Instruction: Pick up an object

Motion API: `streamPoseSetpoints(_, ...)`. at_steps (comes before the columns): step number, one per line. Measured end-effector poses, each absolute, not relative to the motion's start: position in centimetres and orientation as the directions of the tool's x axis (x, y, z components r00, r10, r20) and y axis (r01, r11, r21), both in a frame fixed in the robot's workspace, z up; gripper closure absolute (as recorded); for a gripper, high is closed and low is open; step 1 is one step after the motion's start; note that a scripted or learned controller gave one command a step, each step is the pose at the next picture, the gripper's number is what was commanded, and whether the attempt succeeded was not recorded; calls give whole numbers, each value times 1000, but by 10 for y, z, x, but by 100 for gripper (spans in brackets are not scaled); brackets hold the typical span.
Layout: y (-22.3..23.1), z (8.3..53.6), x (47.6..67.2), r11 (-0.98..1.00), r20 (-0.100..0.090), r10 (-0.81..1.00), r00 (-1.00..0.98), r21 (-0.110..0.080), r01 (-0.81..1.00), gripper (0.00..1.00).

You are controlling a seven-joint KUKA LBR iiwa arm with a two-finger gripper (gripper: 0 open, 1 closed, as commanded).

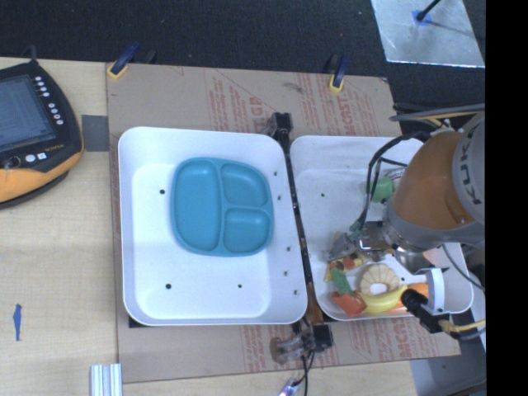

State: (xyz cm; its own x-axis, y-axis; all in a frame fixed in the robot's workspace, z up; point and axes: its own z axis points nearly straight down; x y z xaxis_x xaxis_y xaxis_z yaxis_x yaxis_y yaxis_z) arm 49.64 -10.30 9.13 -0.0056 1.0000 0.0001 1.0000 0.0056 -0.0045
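The right bin [326,172] holds a heap of toy food at its near end: a pale round slice [378,279], a yellow banana [384,301], a red piece [348,304], a green piece [339,280] and an orange piece [417,289]. A green item [382,190] lies farther back beside the arm. My gripper [351,243] reaches down into the bin just above the heap, at its left side. The arm's orange band [429,184] covers the right half of the bin. The left bin [144,221] carries a blue divided plate [222,205].
A teach pendant [31,134] with an orange rim lies on the bench at far left. Clamps [282,124] join the bins at the back and front [301,341]. Blue clips [124,58] pin the cardboard at its rear edge.
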Motion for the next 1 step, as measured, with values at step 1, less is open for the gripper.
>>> streamPoseSetpoints(1, -104, 102, 497, 10, -2, 1000, -10, -4, 1000, 100)
